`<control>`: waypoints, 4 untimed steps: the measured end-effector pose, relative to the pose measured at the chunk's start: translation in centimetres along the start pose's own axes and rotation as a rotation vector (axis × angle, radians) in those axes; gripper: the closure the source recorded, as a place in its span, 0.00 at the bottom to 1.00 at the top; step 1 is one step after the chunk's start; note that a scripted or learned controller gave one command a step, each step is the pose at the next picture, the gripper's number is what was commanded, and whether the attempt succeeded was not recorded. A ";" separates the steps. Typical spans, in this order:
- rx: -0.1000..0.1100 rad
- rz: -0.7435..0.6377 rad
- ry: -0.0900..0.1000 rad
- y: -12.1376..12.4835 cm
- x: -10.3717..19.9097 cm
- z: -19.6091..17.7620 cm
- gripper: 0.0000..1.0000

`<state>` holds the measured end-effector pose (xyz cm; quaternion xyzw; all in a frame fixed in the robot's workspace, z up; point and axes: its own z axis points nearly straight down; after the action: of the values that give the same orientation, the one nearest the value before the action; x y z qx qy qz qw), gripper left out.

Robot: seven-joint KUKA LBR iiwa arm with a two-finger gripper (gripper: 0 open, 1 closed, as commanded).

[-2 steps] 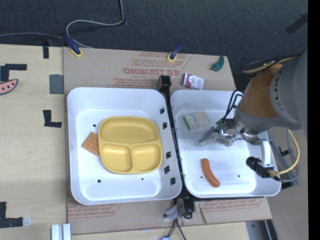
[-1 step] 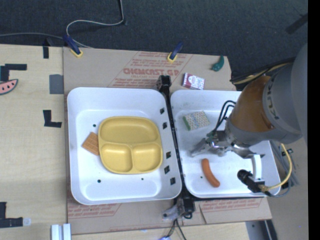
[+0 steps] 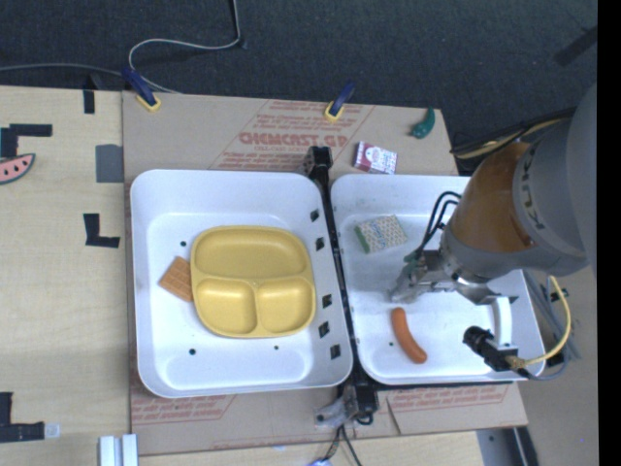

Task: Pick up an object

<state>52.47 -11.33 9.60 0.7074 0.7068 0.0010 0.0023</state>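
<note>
The claw (image 3: 408,287) hung right of frame centre, just above the orange sausage (image 3: 408,336); its grip state could not be told.

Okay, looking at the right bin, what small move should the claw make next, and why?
Probably ease the claw down and slightly toward the camera, onto the orange sausage. The claw sits just above the sausage's upper end, nothing is seen between its tips, and the sausage lies alone on the right bin floor.
</note>
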 end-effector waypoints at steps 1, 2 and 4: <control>0.001 0.000 0.000 0.0 0.0 0.0 0.00; -0.001 0.000 -0.001 -1.6 1.7 1.0 0.00; -0.001 0.000 -0.001 -1.5 1.8 0.0 0.00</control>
<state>50.92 -9.57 9.57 0.7074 0.7068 0.0010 0.0031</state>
